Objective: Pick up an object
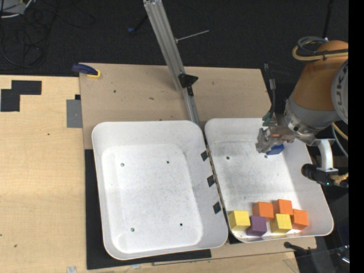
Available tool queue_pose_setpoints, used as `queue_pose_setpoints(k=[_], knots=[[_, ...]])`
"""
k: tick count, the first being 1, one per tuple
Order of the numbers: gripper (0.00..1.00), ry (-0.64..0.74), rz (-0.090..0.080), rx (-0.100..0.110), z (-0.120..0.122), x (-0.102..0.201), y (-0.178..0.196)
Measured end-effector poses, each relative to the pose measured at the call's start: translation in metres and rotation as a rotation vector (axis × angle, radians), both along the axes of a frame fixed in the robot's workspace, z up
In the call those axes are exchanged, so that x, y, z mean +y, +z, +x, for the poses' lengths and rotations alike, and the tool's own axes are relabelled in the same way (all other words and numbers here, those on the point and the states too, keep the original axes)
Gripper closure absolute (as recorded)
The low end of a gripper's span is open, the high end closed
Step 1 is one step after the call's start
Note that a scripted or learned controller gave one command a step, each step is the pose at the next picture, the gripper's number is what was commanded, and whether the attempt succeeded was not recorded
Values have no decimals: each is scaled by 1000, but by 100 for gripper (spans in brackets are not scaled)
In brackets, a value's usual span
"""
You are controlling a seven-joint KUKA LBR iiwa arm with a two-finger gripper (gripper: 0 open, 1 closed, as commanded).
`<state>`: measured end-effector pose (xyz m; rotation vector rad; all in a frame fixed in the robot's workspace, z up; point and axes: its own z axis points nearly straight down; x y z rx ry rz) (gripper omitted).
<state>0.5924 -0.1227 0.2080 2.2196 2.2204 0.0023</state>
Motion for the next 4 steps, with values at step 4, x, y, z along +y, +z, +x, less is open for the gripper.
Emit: queue_pose_setpoints(k=[4], knots=[[100,3,2,9,-47,141,25]])
